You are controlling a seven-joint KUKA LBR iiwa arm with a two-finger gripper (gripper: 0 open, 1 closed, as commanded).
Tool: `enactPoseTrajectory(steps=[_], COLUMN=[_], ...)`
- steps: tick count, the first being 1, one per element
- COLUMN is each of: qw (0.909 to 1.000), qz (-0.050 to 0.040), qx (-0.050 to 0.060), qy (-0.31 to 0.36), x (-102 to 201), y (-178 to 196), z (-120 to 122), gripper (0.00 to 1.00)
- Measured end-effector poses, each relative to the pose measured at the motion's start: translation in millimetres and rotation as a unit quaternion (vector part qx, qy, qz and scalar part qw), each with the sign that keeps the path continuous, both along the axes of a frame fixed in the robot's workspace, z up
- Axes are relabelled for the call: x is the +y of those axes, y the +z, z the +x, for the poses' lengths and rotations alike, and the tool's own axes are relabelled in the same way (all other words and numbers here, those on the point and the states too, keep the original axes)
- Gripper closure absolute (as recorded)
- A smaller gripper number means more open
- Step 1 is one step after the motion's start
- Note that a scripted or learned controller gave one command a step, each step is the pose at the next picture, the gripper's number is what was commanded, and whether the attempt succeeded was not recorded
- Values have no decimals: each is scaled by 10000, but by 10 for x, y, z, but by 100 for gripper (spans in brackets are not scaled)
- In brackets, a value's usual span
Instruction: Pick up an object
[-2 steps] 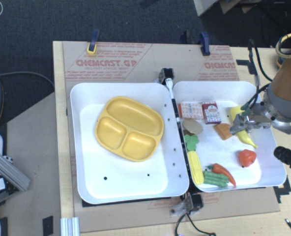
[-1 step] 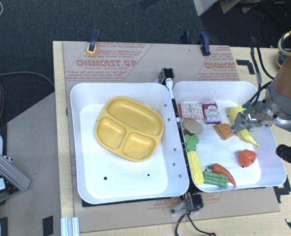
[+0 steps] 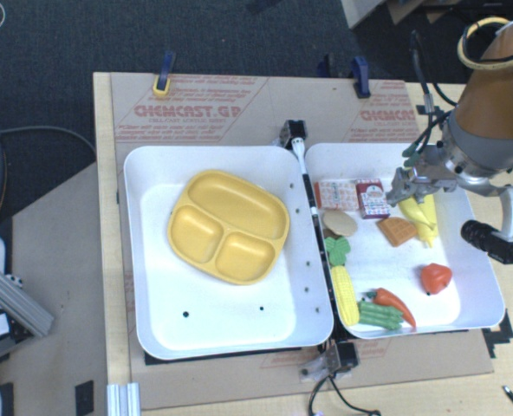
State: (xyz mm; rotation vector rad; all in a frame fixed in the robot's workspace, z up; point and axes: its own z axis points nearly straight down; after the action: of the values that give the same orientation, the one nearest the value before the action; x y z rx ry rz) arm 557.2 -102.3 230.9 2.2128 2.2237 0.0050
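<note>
Two shallow white bins sit side by side on the bench (image 3: 239, 102), its top a cardboard sheet printed in red and held by blue clamps at the upper edge. The left bin (image 3: 152, 232), in the middle of the frame, carries a smooth yellow plastic plate (image 3: 229, 225) with three compartments, set toward its upper half; the bare white floor below and to the left of the plate leaves wide open room. The right bin (image 3: 473, 276) is far more crowded along its left wall and centre: a red-and-white printed packet (image 3: 352, 195) lies flat near the top left, a rounded tan piece (image 3: 340, 224) just below it, then a knobbly green piece (image 3: 337, 250) and a ridged yellow corn cob (image 3: 346, 295) running down beside the wall. At the lower edge green pods (image 3: 382, 317) lie touching an orange carrot (image 3: 393, 301). A glossy red tomato shape (image 3: 436, 277) sits apart with clear floor around it toward the right wall. The gripper (image 3: 405, 186) hangs at the upper middle of this bin, beside a yellow banana (image 3: 424, 217) and just above a textured orange wedge (image 3: 398, 230); I cannot tell how its fingers stand or whether it holds anything
</note>
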Motion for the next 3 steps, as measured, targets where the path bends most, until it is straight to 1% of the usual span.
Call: enactPoseTrajectory(steps=[1,2,3], qw=[10000,10000,10000], qz=[-2,-5,1], qx=[-7,9,39], qy=[-3,-15,-33], x=[137,219,85], y=[46,-77,-141], z=[571,790,701], gripper=[100,100,100])
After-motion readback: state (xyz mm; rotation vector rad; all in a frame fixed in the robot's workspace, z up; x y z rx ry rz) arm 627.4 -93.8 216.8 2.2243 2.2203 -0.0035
